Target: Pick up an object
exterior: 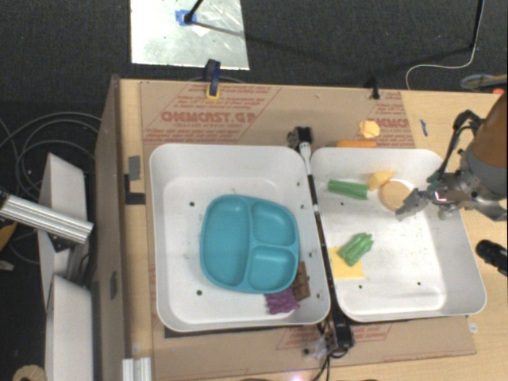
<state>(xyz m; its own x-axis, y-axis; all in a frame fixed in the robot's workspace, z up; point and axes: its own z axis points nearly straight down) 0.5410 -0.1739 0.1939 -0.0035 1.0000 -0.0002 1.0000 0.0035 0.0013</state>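
Fingers (418, 202) beside a pale tan round object (394, 194)

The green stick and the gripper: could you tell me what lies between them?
In the camera view, yellow and tan pieces lie between the green stick and the gripper.

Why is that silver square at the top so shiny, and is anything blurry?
In the camera view, the silver sheet on the floor catches glare; the gripper looks a little blurred; the blue plate looks sharp and evenly lit.
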